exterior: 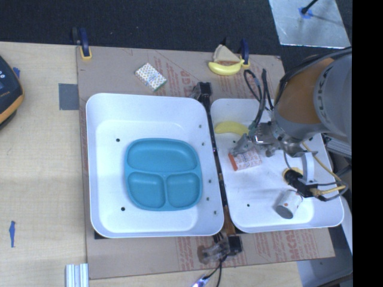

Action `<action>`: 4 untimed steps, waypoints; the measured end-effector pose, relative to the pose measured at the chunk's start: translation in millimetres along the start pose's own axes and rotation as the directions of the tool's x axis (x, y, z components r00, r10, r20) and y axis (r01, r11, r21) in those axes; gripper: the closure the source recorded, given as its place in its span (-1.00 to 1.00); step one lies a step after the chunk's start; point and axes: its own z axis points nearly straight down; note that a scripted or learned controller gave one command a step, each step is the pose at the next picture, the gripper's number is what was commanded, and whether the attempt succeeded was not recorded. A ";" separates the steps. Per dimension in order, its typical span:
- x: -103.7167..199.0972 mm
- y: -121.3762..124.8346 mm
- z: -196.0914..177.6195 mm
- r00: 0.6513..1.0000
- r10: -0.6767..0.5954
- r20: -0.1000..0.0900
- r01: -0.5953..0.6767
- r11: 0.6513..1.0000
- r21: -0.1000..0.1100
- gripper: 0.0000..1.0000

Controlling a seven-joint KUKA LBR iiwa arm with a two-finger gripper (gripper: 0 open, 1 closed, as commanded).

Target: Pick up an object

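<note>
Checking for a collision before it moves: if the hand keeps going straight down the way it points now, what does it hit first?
Most likely the small red and white packet lying on the right bin floor, just below the hand. The banana lies beside it. Height above the packet is unclear.

Probably robotics lab: clamped cardboard [179,64], white bins [96,160], cables [257,85].

Cut off by the left edge: a black and orange device [7,94], only its right part in view. Partly hidden under the arm [311,100]: the right bin's [263,220] far right corner and the yellow banana's [230,127] right end. Gripper [251,141] fingers too small and cluttered to tell apart. Print on the red-and-white packet [245,160] too blurred to read.
</note>
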 end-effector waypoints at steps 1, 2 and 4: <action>6.1 -3.0 -0.6 1.000 0.002 0.005 -0.002 1.000 -0.007 -1.00; 8.4 -13.9 -0.9 1.000 0.003 0.004 -0.003 1.000 -0.012 -1.00; 7.3 -13.5 -11.9 1.000 0.000 0.006 0.000 1.000 -0.011 -1.00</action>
